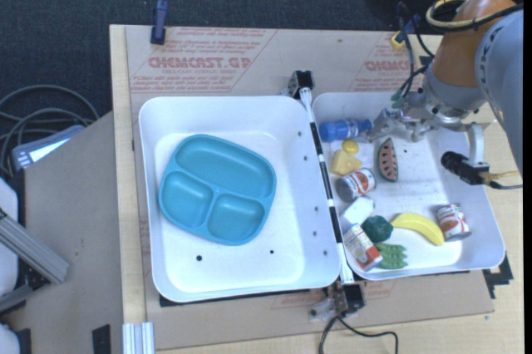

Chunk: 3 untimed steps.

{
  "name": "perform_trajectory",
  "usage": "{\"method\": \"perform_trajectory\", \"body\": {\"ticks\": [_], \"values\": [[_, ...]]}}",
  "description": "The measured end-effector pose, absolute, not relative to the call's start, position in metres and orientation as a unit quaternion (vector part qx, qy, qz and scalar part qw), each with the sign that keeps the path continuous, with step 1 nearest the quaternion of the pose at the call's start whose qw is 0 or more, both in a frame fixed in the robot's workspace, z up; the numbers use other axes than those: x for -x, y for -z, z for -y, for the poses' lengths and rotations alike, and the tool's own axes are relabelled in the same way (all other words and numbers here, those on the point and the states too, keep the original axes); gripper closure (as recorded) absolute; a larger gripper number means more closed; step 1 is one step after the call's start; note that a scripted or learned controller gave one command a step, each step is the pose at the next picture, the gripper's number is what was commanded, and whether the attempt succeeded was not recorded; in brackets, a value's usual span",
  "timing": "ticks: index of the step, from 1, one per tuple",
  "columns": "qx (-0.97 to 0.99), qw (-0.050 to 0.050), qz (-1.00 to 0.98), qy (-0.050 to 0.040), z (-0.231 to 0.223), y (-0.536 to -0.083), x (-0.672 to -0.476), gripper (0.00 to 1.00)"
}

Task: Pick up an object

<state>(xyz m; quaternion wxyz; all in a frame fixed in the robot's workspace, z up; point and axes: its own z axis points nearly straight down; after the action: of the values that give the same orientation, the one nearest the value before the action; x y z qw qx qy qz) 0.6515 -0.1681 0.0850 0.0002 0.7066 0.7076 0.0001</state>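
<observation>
The arm (pixel 486 53) is cut off by the picture's right edge. The gripper (pixel 405 121) is too small and blurred to read. Can (pixel 359 183) labels are illegible.

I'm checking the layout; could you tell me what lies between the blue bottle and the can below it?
A small yellow toy lies between the blue bottle and the can, in the camera view.

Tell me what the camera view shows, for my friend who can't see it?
A grey robot arm reaches in from the right, over the far end of the right white bin, which holds toy food: a banana, a watermelon slice, a blue bottle and small cans. The left white bin holds a blue divided plate.
</observation>
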Motion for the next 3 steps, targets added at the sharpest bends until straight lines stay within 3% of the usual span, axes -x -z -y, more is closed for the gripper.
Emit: {"method": "perform_trajectory", "body": {"ticks": [1, 2, 3], "values": [[-0.707, 0.0, -0.707, -0.0004, 0.099, -0.085, -0.606, 0.0], [-0.707, 0.001, -0.707, -0.001, 0.099, -0.095, -0.606, 1.0], [-0.707, 0.001, -0.707, -0.0009, 0.099, -0.095, -0.606, 0.0]]}}
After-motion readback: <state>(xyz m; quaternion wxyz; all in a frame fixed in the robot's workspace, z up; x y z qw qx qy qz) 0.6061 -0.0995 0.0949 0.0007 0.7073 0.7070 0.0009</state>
